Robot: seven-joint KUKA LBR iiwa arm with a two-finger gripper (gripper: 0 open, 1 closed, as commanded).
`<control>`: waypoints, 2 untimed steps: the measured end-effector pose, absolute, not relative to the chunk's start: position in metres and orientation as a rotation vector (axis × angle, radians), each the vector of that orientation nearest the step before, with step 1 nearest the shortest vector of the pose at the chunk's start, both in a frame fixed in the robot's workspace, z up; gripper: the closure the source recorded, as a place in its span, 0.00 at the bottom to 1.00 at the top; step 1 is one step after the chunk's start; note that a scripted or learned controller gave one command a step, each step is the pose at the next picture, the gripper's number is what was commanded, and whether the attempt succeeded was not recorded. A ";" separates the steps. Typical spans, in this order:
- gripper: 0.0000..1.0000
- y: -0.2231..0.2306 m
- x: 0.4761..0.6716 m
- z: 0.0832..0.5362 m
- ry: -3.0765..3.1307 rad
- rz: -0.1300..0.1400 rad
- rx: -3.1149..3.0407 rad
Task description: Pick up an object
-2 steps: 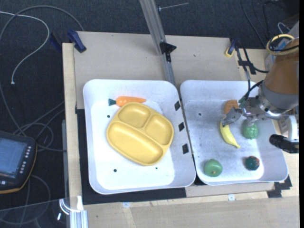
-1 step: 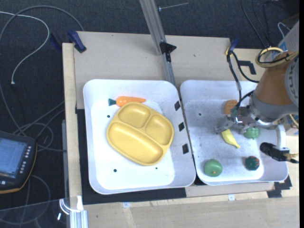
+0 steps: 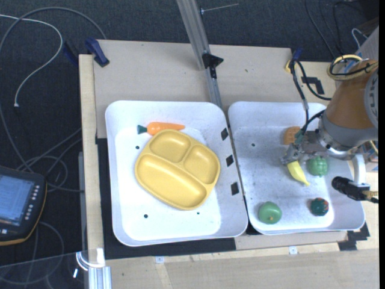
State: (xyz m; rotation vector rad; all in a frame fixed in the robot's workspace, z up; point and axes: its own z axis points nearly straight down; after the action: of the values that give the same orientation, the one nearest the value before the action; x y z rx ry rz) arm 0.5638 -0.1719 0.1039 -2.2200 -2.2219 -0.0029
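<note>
Camera view: arm reaches into right bin point(image 3: 264, 161) from right. Pincer point(image 3: 299, 156) low over banana point(image 3: 298, 172), beside green ball point(image 3: 317, 165); whether spread or pressed together, cannot tell. Green apple point(image 3: 269, 212) and dark fruit point(image 3: 319, 206) near front wall. Left bin point(image 3: 120, 161) holds yellow divided plate point(image 3: 177, 168), carrot point(image 3: 163, 127) behind it.

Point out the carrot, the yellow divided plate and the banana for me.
carrot point(image 3: 166, 126): camera view, on the middle of its orange body.
yellow divided plate point(image 3: 170, 185): camera view, on the floor of its large compartment.
banana point(image 3: 297, 172): camera view, on its yellow middle.
</note>
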 end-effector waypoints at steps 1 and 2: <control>1.00 -0.181 0.568 0.153 -2.226 -0.004 -2.225; 1.00 -0.184 0.575 0.199 -2.227 -0.005 -2.224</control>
State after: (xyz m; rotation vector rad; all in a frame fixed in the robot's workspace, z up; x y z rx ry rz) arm 0.5745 -0.1838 0.1986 -2.2243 -2.2271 -0.0049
